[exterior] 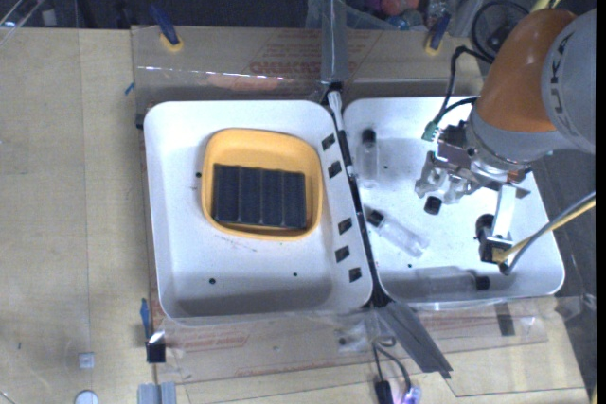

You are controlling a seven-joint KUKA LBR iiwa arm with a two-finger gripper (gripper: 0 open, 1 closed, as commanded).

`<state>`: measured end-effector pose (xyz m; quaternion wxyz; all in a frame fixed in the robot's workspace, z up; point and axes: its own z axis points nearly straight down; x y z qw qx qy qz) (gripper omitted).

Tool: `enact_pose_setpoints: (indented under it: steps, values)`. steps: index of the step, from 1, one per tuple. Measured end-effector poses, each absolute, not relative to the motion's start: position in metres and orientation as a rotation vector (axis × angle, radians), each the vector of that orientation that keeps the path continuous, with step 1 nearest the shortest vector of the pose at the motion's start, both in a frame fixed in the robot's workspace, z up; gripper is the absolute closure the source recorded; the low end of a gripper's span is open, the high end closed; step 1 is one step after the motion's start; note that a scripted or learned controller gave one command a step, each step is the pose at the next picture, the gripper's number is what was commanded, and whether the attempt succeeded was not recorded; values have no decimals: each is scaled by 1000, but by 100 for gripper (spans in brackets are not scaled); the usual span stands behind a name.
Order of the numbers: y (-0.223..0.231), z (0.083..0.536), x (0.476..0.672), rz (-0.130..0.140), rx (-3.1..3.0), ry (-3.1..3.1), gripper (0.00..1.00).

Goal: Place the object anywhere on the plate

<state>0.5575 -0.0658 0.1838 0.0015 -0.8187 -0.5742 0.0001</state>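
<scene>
The yellow plate (260, 147) sits in the left bin (170, 203), carrying a dark ridged block. In the right bin (530, 270) a clear object (398, 234) lies near the divider (likely the pick). The tool (453, 189) hovers beside it; its opening I cannot tell.

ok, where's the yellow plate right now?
The yellow plate sits in the left bin, slightly toward its far side, with a dark ridged rectangle on it. The gripper is over the right bin, across the divider.
</scene>
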Motion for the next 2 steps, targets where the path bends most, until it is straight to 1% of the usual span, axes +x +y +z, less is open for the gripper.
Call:
enact_pose_setpoints:
  steps: [1, 2]
  values:
    - [-66, 184, 557, 0, -2569, -1803, 0]
    - [-110, 188, 610, 0, -2409, -2020, 0]
